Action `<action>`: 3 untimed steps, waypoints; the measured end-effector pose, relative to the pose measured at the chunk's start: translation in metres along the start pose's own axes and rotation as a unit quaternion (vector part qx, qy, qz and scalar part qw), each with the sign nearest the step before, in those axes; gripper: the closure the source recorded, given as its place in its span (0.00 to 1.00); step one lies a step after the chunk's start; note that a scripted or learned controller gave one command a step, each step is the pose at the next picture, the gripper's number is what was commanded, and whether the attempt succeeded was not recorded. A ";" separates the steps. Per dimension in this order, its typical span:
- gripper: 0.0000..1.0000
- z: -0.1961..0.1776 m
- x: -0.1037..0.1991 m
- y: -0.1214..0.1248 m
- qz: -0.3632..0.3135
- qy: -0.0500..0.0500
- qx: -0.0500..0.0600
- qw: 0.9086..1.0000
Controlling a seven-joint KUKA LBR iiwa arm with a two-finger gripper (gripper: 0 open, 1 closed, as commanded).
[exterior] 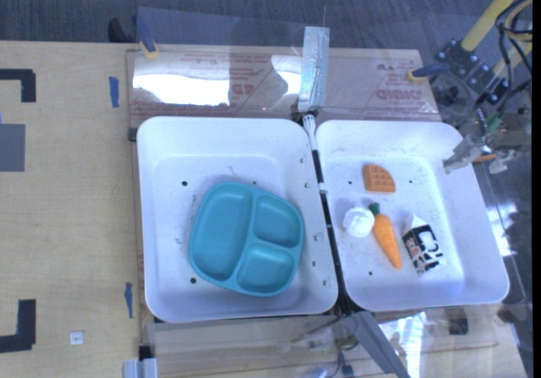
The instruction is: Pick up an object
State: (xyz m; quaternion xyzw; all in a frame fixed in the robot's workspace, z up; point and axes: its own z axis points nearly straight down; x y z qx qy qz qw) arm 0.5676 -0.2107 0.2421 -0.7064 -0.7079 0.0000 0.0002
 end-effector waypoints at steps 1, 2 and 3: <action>0.00 0.140 0.049 -0.074 -0.066 0.002 0.005 0.998; 1.00 0.126 0.048 -0.070 -0.066 -0.001 -0.002 0.998; 1.00 0.015 0.155 -0.083 0.024 0.001 -0.003 1.000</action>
